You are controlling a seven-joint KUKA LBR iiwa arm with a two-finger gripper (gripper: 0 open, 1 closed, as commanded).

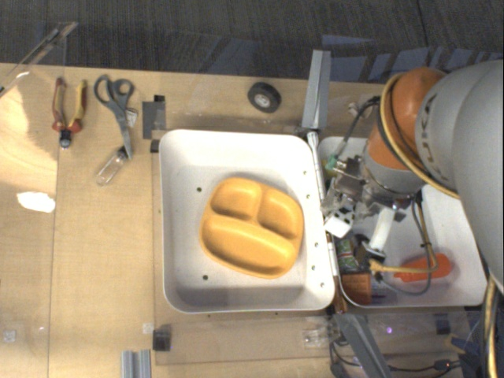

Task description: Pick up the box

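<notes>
So the gripper (pixel 356 225) sat low at the right bin's (pixel 465 290) left edge. The box (pixel 356 283), I think, lay just below it by the near-left corner. Couldn't tell the jaw state, too cluttered.

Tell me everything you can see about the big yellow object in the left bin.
The yellow object is a large, rounded, glossy thing, plastic by its look, orange-yellow in colour. Grooves divide its top into three bulging sections: two smaller ones at the far side and one long one at the near side. It lies flat in the middle of the left bin, resting on the white floor, apart from all four walls. Nothing else touches it.
</notes>
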